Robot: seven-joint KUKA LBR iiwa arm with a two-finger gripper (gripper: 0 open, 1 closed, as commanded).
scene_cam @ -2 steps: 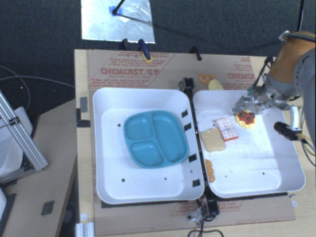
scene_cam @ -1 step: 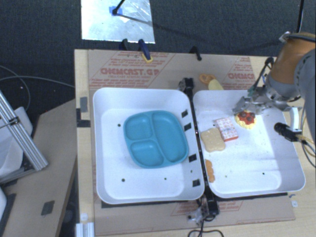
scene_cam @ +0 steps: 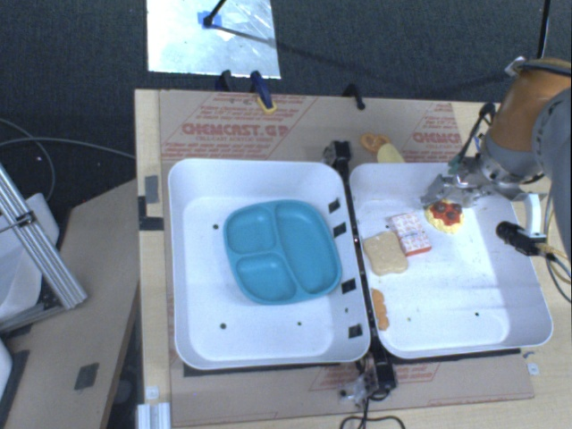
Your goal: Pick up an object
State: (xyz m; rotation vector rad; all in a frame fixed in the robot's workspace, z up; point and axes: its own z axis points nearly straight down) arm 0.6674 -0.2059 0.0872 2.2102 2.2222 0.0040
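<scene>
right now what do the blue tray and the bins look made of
Blue tray: likely moulded plastic, matte to satin, with one even colour and rounded compartment ridges. Left bin and right bin: probably thin formed plastic, smooth white with soft sheen and rounded rims.

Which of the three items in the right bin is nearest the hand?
The red-and-yellow item, right under the hand. The checkered pack and the toast lie farther left.

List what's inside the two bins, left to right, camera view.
Blue tray → toast → red-and-white packet → yellow-and-red toy, with the gripper just above it.
</scene>
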